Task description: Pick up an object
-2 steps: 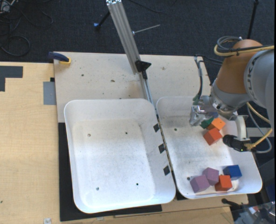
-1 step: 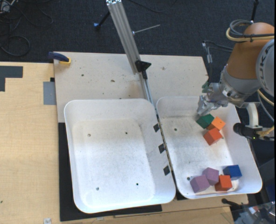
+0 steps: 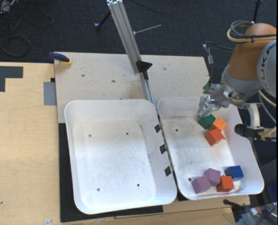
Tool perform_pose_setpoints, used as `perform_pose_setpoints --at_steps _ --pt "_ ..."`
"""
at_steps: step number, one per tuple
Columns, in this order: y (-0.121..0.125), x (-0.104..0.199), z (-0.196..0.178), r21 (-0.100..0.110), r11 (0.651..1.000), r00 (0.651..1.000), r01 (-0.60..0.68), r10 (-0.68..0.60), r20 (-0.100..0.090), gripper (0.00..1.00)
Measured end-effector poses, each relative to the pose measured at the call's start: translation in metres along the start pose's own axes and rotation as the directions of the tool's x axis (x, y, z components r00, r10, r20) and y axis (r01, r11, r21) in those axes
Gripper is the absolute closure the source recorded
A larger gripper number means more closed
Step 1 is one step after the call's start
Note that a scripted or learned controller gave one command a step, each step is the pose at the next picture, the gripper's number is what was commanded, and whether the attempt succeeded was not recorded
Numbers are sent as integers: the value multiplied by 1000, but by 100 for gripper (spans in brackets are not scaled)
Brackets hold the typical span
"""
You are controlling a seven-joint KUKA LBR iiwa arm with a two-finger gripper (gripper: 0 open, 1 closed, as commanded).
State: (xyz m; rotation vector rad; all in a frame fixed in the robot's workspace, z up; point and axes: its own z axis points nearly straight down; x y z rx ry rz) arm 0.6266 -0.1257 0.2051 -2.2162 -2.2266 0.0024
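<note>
Camera view showed two white bins side by side, and the right bin (image 3: 251, 165) serves here as the landmark. It held seven blocks in two clusters. Near its far edge lay three: one green block (image 3: 206, 122), one orange block (image 3: 220, 124) touching it on the right, and one red block (image 3: 214, 137) just nearer the camera. At its near right corner lay four: two purple blocks (image 3: 206, 181) side by side, one blue block (image 3: 234, 172) to their right, and one orange-red block (image 3: 226, 183) between them at the rim. The left bin (image 3: 78, 139) sat against the landmark's left wall. The gripper (image 3: 207, 108) hung over the landmark's far end, right above the green block; how far its jaws stood apart could not be told, nor whether they had hold of anything.
</note>
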Motion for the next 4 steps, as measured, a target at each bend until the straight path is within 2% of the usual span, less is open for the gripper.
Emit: perform_pose_setpoints --at_steps 2,3,4 --pt "8 112 0 3 1000 1000 0 0 -4 100" --pt "-2 159 -14 2 1000 1000 -1 1 -3 100" --pt "-12 213 -10 5 1000 1000 -1 1 -3 100"
